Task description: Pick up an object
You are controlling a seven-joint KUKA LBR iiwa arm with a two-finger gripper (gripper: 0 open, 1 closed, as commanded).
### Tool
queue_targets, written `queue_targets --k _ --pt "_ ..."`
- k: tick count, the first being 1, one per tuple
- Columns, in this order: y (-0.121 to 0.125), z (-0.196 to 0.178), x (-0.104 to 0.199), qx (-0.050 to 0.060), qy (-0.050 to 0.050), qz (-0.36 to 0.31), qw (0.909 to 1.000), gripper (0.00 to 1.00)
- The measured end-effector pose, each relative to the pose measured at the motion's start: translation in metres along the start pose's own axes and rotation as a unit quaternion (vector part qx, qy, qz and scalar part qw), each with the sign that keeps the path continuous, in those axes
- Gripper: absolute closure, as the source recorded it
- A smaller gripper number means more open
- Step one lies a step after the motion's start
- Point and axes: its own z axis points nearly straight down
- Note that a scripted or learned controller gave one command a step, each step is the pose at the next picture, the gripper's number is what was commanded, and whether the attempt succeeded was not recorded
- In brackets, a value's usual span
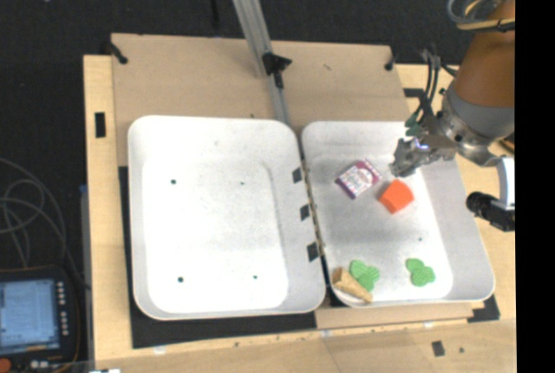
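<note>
My gripper (404, 163) hangs over the right bin (451, 276), just above and slightly right of an orange block (396, 197). A purple and white packet (357, 179) lies to the left of the gripper. At the bin's front edge sit a green piece (365, 274) with a tan piece (351, 284) beside it, and another green piece (421, 271) further right. Nothing shows between the gripper's fingertips.
The left bin (217, 215) sits beside the right one, with black clips (305, 211) along the shared edge. A metal pole (251, 16) rises from the back of the bench. A black fixture (490, 211) stands at the right bin's outer side.
</note>
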Motion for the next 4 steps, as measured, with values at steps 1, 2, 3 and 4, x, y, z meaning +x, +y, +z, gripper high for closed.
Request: queue_targets --k 1,2,3,4 --pt "0.009 0.006 0.054 0.003 0.001 0.000 1.0000 1.00" --pt "0.021 0.012 0.098 0.002 0.000 0.000 1.0000 1.00" --pt "0.044 0.020 0.141 0.002 0.001 0.000 1.0000 1.00" --pt "0.069 0.014 0.183 0.001 0.001 -0.001 1.0000 1.00"
